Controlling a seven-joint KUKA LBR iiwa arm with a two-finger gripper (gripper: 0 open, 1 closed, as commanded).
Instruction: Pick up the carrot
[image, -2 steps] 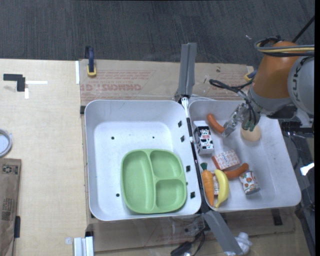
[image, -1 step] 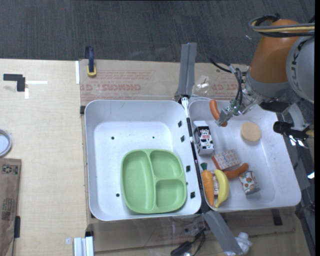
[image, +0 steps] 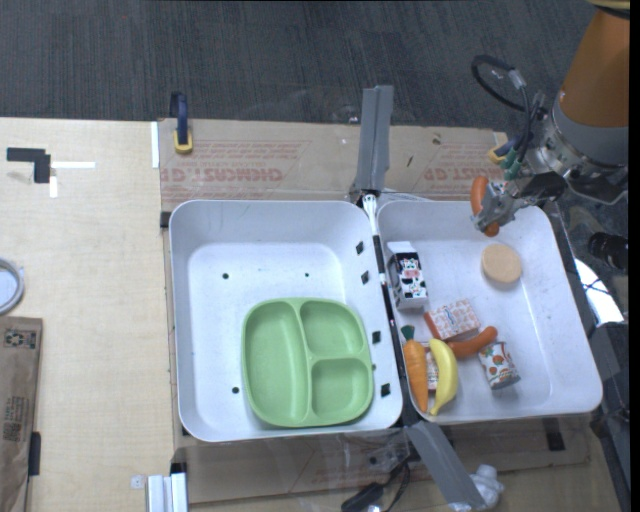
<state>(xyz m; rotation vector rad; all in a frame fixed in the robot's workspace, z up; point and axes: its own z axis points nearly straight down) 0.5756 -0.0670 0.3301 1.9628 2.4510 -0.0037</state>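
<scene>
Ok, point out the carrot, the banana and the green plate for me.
carrot (image: 414, 372): camera view, middle of its orange body.
banana (image: 445, 374): camera view, middle of its yellow curve.
green plate (image: 273, 362): camera view, floor of its large left compartment.

Light was bright and even, falling from overhead. The white bins (image: 200, 300) glowed almost washed out, with only faint shadows along their walls. The green plate (image: 305, 360) cast a thin soft shadow. The bench (image: 80, 300) looked pale. Small items appeared slightly soft and grainy.
</scene>
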